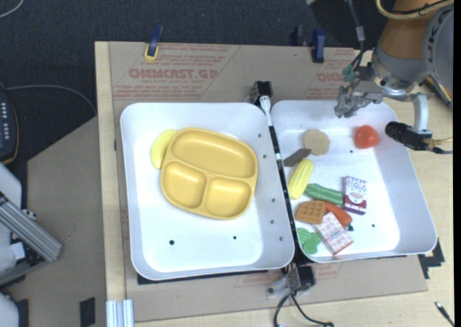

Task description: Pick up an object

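Tomato point(366, 136) seemingly right of pincer point(346, 108)

A single fixed camera looked down at a slant from above the cardboard-topped bench point(216, 59), framing both shallow white plastic bins point(144, 196) at middling distance

A butter-yellow plastic divided tray point(207, 172) is seen in the glossy white left bin point(144, 239), with a brighter yellow banana-shaped piece point(160, 147) beside it. In the white right bin point(403, 232), a red toy tomato point(366, 136), a tan round disc point(315, 141), a yellow corn cob point(300, 178), a green pea pod point(324, 193), a golden-orange waffle point(311, 211) and a red-and-white patterned packet point(356, 194) are shown. The pale brown counter point(108, 145) is printed with faded red lettering.
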`<state>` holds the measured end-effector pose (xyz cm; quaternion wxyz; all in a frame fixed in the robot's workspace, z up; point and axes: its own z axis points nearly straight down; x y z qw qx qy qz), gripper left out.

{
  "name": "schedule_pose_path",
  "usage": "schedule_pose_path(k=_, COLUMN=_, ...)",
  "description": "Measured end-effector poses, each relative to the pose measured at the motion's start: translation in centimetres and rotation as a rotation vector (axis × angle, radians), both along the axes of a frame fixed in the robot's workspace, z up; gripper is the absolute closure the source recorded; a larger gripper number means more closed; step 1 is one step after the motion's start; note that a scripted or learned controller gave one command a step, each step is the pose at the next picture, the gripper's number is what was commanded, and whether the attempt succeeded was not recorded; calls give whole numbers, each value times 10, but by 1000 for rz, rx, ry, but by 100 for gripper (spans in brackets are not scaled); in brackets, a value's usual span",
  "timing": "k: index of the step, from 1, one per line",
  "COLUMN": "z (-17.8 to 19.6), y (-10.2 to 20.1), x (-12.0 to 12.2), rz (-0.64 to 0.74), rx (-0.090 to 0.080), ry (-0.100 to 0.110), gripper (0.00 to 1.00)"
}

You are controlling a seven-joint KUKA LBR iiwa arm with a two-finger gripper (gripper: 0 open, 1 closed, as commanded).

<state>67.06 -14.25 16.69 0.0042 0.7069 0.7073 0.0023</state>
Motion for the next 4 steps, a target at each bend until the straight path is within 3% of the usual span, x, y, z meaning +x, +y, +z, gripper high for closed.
schedule_pose_path(k=1, z=55, y=0, x=2, rz=0, rx=0, ry=0, gripper=100)
schedule_pose_path(k=2, z=65, y=34, x=-44, rz=2, rx=4, ry=12, gripper=100)
schedule_pose_path(k=4, z=45, y=88, x=-138, rz=1, rx=5, ry=15, gripper=100)
